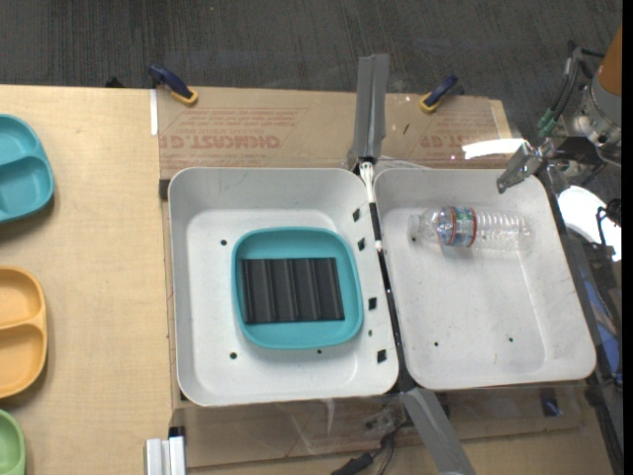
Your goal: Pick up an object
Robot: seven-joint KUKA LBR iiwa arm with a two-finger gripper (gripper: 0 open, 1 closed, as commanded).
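Two bins, one bottle, arm at the far right corner

Two white bins sit side by side on the counter. The left bin [198, 295] holds a teal tray [297, 287] with a dark ribbed insert, lying flat near its middle. The right bin [514, 334] holds a clear plastic bottle [470, 231] on its side toward the far edge. Past that bin's far right corner hangs the gripper [522, 166]; whether its fingers are open or closed I cannot tell, and nothing shows between them.

Robotics lab test bench, two white bins [188, 295] side by side at centre, cardboard sheet [257, 132] clamped at top with spring clamps [173, 84], grey carpet floor [247, 18] across upper frame
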